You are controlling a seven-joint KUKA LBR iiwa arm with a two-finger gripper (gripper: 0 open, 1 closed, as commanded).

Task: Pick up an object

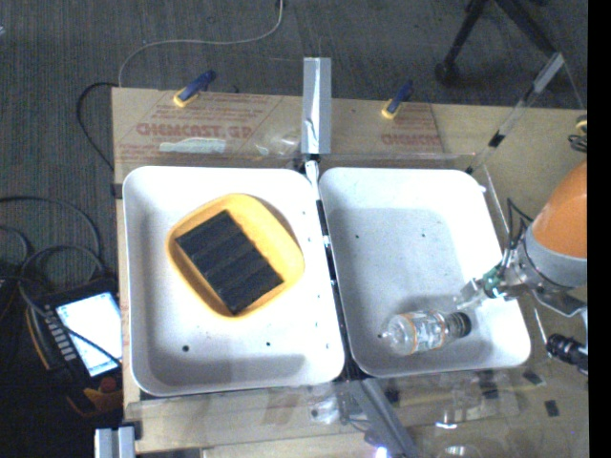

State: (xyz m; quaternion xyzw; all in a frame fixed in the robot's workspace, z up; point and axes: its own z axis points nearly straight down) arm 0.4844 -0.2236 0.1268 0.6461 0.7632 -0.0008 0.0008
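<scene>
The right bin (420,208) has open floor across its far and middle parts; its one obstacle is a clear plastic bottle (425,330) lying on its side near the front wall, toward the right corner. The arm (563,241) hangs over that bin's right rim. In the left bin (143,351), a yellow dish (286,241) holding a black ridged block (229,261) takes up the centre, leaving bare strips along the walls and front.

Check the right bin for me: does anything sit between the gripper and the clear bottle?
Nothing visible does. The clear bottle lies on its side near the front of the right bin, and the gripper hangs just to its right, by the dark cap end. The yellow dish sits apart in the left bin.
</scene>
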